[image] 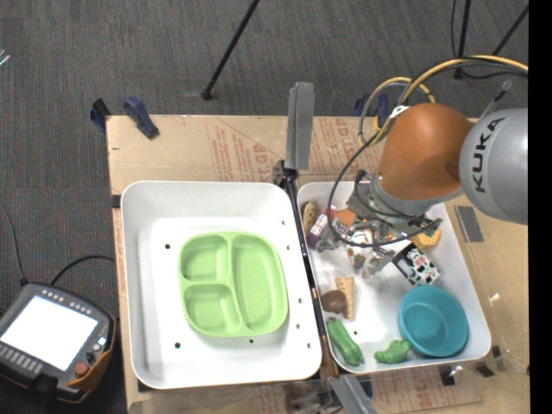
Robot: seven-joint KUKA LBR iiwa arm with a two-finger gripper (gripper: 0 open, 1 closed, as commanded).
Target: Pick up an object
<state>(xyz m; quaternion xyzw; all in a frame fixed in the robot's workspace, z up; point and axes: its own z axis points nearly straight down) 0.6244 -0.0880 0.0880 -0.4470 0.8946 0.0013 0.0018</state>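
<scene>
gripper [366, 247] – low in right bin [477, 304], among small toys | open or shut – cannot tell | nearby: cone [345, 292], teal bowl [432, 320]

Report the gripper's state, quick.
Gripper: cannot be told; it hangs low over the right bin, among small toys.
</scene>
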